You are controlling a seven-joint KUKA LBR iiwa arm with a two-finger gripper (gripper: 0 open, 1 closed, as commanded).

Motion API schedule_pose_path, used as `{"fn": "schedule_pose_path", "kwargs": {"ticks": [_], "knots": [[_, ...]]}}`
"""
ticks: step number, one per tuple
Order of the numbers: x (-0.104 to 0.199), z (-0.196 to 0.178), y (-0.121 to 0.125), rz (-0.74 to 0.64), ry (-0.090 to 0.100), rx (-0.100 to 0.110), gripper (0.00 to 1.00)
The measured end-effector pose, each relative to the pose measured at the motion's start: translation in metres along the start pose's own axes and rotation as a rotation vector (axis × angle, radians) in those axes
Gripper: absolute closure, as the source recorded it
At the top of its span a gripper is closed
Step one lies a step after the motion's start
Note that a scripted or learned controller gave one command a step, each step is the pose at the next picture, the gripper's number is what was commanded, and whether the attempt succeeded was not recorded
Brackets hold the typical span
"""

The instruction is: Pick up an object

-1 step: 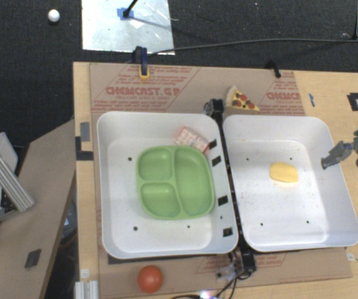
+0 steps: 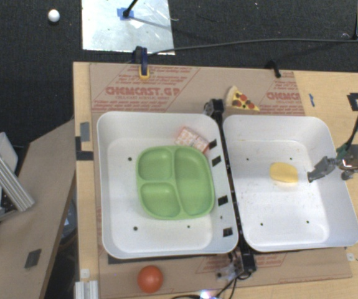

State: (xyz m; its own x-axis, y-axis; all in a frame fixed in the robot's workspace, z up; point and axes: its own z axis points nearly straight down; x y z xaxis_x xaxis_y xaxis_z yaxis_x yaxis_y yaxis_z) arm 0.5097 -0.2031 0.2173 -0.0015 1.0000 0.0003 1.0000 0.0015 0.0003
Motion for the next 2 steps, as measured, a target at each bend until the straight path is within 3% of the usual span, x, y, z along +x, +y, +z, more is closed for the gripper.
{"fn": "schedule_pose_path", "kwargs": {"ticks": [2], "knots": [[0.005, 0.105, 0.005, 0.000, 0.000, 0.000, 0.00]]}}
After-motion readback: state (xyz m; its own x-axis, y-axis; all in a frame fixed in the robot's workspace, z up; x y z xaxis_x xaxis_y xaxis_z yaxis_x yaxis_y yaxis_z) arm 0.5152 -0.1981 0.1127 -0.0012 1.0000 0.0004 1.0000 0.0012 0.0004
